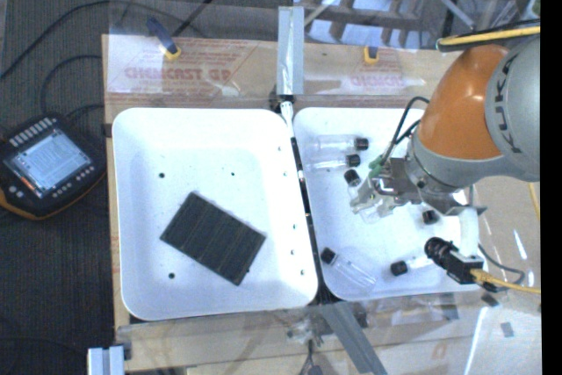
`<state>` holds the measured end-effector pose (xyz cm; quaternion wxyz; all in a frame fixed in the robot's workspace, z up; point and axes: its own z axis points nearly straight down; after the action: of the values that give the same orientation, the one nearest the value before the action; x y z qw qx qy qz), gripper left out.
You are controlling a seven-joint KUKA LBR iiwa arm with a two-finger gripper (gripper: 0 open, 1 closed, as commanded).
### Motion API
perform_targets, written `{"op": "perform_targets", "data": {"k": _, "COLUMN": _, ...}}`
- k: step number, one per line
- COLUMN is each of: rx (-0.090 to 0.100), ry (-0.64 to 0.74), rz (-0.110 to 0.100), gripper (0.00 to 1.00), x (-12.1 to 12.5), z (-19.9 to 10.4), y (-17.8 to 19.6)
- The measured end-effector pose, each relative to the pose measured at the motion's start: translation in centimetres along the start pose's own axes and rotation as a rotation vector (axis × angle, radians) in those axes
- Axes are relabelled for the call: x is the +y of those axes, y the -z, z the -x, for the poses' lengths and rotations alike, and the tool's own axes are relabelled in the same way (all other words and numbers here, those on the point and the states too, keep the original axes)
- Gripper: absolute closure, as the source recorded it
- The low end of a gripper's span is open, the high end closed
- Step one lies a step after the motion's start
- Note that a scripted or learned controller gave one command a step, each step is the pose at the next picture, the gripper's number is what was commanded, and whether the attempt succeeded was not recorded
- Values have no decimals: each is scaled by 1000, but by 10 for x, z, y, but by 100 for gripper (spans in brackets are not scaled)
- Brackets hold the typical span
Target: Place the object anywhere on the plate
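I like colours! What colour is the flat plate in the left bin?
Dark grey plate, in the camera view.

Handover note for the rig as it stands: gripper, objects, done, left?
Gripper: low over the right bin, among the vials; I can't tell its state or whether it holds anything.
Plate: dark, flat in the left bin, nothing on it.
Vials: clear with black caps, scattered in the right bin, e.g. one near the front.
Done: nothing placed.
Left: pick a vial, set it on the plate.
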<state>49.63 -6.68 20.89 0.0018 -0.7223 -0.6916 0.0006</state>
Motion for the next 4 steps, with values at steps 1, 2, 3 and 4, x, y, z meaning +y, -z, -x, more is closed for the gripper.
{"op": "perform_targets", "data": {"k": 1, "rx": -3, "ry": 46, "rz": -1, "gripper": 100, "x": 57, "z": -93, "y": 10}}
{"op": "perform_targets", "data": {"k": 2, "rx": -4, "ry": 318, "rz": 0, "gripper": 100, "x": 99, "z": -160, "y": -20}}
{"op": "perform_targets", "data": {"k": 3, "rx": -4, "ry": 752, "rz": 2, "gripper": 100, "x": 125, "z": -214, "y": -13}}
{"op": "perform_targets", "data": {"k": 4, "rx": -4, "ry": 1138, "rz": 3, "gripper": 100, "x": 129, "z": -292, "y": -26}}
